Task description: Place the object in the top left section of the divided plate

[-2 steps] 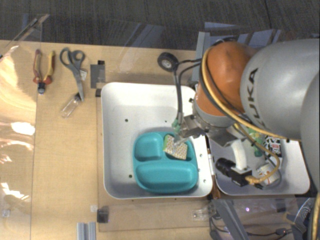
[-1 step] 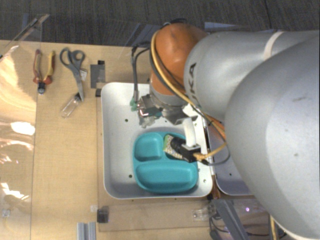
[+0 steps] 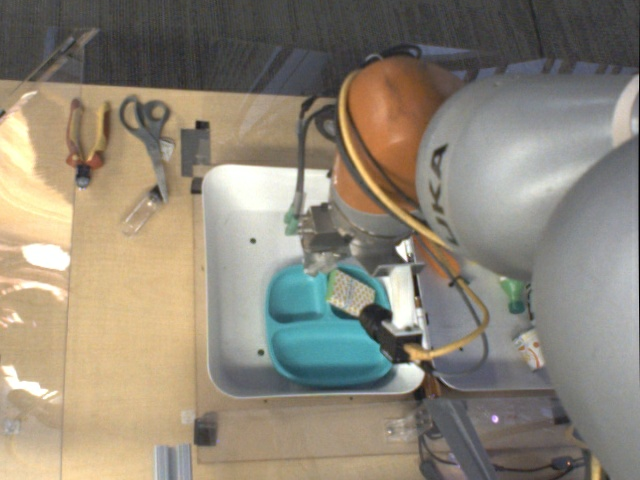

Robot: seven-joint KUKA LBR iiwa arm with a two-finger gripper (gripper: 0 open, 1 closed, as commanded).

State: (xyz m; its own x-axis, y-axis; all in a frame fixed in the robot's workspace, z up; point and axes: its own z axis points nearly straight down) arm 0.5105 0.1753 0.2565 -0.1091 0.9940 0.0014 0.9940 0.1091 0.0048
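the teal divided plate (image 3: 320, 338) lies in the left white bin (image 3: 235, 268). a speckled object (image 3: 350, 291) sits over the plate's far right section, under the arm (image 3: 480, 168). whether it is gripped, i cannot tell.

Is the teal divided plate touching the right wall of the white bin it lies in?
Cannot tell. In the camera view the arm and the end effector cover the right side of the teal divided plate, so its edge against the left white bin wall is hidden.
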